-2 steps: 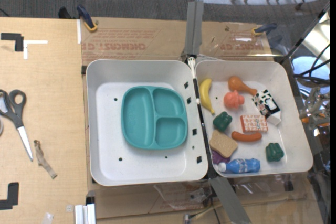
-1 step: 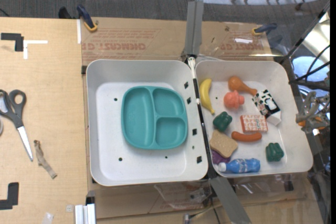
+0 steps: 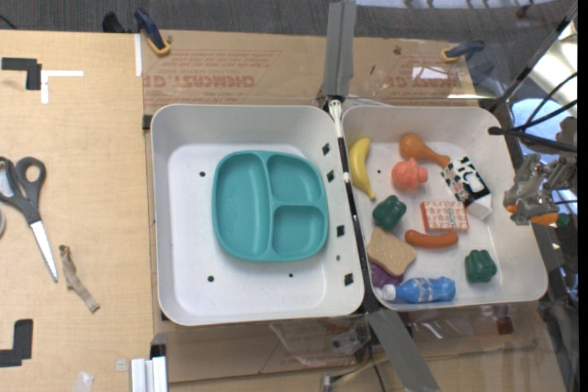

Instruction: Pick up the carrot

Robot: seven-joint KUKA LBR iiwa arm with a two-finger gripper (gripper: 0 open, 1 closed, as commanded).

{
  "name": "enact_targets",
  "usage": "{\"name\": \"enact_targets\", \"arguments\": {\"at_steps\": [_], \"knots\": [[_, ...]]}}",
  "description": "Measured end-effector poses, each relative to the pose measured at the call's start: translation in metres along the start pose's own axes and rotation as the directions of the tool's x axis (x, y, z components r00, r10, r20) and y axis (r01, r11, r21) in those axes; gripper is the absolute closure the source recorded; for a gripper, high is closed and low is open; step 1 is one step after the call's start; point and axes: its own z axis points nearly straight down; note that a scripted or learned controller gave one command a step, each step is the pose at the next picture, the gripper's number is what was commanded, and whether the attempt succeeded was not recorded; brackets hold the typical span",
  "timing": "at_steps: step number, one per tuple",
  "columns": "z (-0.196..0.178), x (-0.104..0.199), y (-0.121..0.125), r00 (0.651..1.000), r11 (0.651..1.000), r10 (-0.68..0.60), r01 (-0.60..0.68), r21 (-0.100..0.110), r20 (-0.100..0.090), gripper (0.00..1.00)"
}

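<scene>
A single fixed camera looks down at a slant from above the bench, far enough back to take in both shallow white plastic bins at frame centre, the pale wooden benchtop at left, and dark floor along the top.

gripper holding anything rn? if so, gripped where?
Nothing is held. The gripper sits at the right bin's right rim, while the carrot lies apart inside that bin.

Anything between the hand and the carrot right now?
Yes: the black-and-white carton lies between the hand and the carrot. Nothing covers the carrot from above.
</scene>
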Motion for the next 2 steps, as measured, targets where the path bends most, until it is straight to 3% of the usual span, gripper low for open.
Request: {"name": "enact_targets", "arguments": {"at_steps": [1, 2], "knots": [[0.045, -0.005, 0.001, 0.999, 0.999, -0.051, 0.051, 0.0, 0.0, 1.0], [-0.085, -0.013, 0.044, 1.0, 1.0, -0.004, 0.004, 0.0, 0.002, 1.0]]}}
